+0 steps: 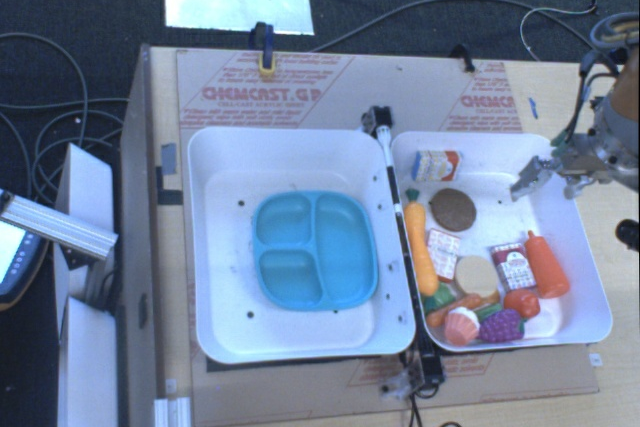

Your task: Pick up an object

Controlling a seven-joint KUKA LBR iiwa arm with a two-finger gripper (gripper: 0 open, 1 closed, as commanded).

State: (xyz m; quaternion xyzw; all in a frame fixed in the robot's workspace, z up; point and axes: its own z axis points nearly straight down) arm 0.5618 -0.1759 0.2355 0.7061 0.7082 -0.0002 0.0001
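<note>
Table [160, 245]: light wood top, covered by a printed cardboard sheet [340, 85]. Directly on it: two shallow white bins touching side by side, left bin [215, 175] at 9 o'clock, right bin [585, 290] at 3 o'clock.

A blue tray [316, 250] lies in a white bin [215, 165]; beside it, an orange carrot [421, 250] and purple grapes [501, 325].
</note>
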